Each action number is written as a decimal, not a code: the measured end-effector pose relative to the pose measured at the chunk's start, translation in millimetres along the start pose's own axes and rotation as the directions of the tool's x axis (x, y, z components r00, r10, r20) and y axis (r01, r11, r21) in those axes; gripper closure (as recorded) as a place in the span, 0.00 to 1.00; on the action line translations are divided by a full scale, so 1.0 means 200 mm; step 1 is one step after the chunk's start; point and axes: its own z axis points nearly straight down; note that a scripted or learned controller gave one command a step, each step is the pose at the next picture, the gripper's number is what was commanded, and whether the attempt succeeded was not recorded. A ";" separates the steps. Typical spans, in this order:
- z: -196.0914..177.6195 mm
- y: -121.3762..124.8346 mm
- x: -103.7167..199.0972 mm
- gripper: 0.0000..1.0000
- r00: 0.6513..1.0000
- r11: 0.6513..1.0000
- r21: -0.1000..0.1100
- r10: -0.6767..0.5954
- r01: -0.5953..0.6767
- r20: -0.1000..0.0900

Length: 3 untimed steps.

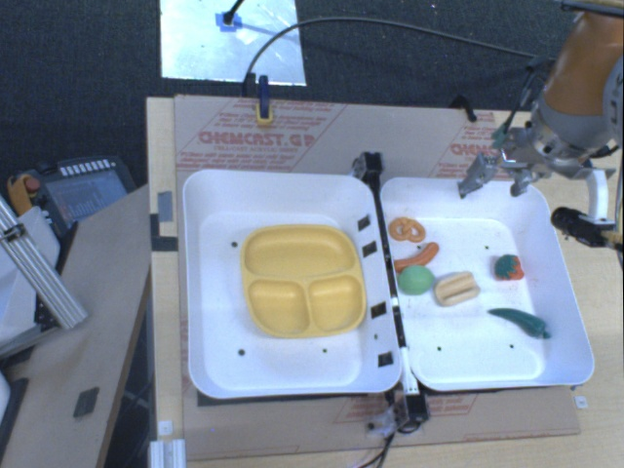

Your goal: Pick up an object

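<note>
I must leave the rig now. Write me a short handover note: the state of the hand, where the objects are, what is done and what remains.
Hand: above the far edge of the right bin, fingers apart, holding nothing.
Right bin holds: pretzel, sausage, green ball, hot dog bun, a red and green piece, dark green pepper. All lie on the bin floor.
Left bin: a yellow divided tray.
Done: nothing picked yet.
Left: lower the hand onto one object, close, lift.
</note>
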 end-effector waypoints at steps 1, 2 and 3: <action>0.23 0.04 -0.02 0.00 1.000 1.000 0.003 0.001 -0.001 0.000; 0.52 0.00 0.00 0.00 1.000 1.000 0.004 0.001 -0.001 -0.001; 0.70 0.00 0.01 0.00 1.000 1.000 0.002 0.000 0.000 0.000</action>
